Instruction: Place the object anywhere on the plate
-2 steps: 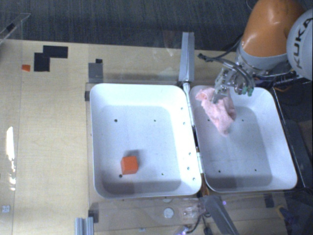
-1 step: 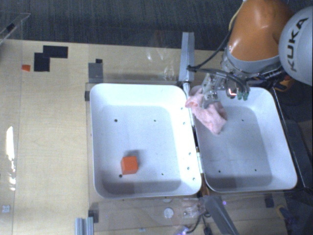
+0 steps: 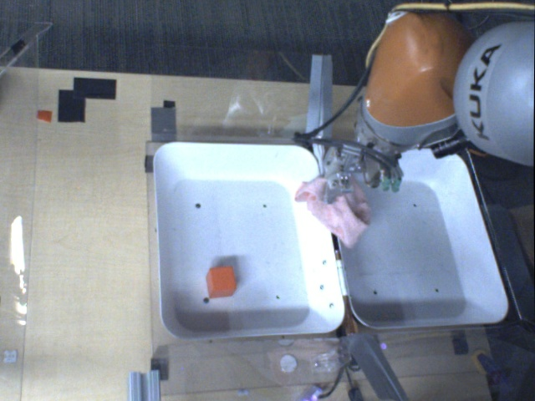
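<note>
Pink cloth (image 3: 338, 210) hangs from the claw (image 3: 344, 180), and you can see its upper edge bunched between the fingers, so the claw is closed on it and carrying it. The rest of the cloth droops down and to the right, its lower tip dangling over the seam where the two white bins meet.

You are in the carrying step: the cloth is lifted clear of the bin floors, judging by the way it hangs, and it has not been set down anywhere. The claw sits above the inner edge of the left bin (image 3: 167, 224), right at the border with the right bin (image 3: 485, 291), with the orange band of the arm (image 3: 414, 65) looming above it.

Further out, a small orange block (image 3: 221, 281) rests on the floor of the left bin, near its front, well apart from the cloth. You cannot make out a plate as such; the shallow white bins are the only dish-like things on the surface (image 3: 75, 249).

Your next move calls for choosing the landing spot, bringing the claw over its open floor rather than over the rims, lowering until the cloth pools, then releasing. Watch that the limp tail does not drape across the seam.
</note>
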